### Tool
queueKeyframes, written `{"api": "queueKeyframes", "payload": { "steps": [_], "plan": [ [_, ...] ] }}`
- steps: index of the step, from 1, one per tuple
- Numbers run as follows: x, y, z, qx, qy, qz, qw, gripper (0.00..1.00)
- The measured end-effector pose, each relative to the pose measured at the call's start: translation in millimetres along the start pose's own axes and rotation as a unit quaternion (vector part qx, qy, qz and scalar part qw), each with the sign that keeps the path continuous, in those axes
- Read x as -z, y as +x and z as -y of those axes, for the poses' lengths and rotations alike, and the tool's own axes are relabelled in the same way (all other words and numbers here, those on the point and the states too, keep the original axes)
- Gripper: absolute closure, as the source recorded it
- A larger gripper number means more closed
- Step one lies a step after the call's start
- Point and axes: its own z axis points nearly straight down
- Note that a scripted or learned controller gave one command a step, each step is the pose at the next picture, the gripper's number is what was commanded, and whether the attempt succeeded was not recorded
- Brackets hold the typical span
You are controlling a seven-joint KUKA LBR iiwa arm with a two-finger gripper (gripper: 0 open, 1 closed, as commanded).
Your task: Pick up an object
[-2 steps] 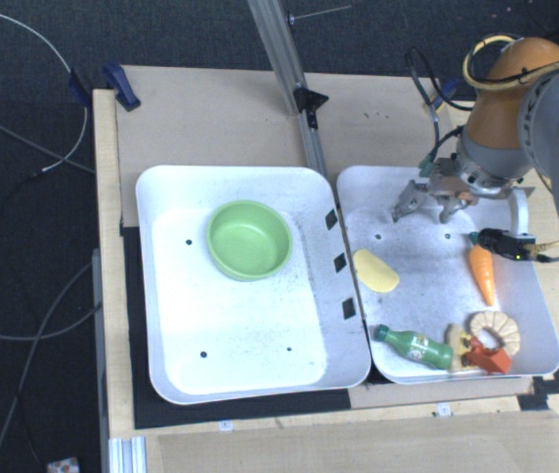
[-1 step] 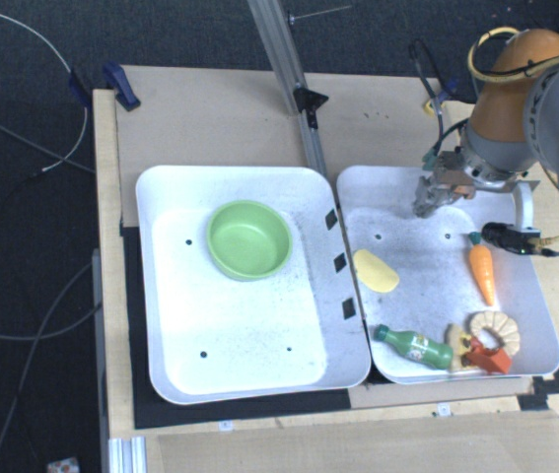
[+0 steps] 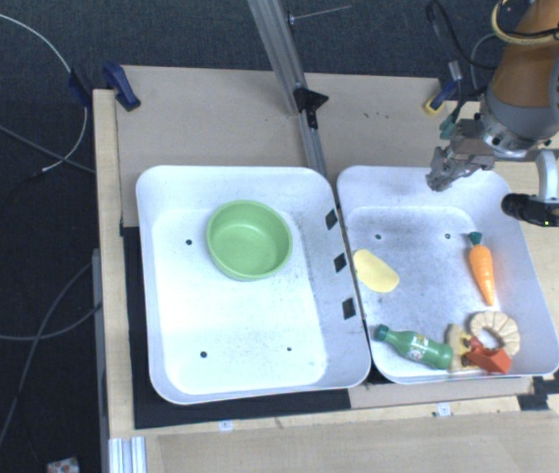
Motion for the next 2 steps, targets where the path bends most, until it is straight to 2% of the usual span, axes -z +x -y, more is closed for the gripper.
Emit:
{"api": "queueKeyframes", "payload": {
  "steps": [1,2],
  "plan": [
    [44,0,-3,0.0,0.0,0.0,1.0,1.0],
    [58,43,19,0.002,0.009,-0.004,1.0,1.0]
  ]
}}
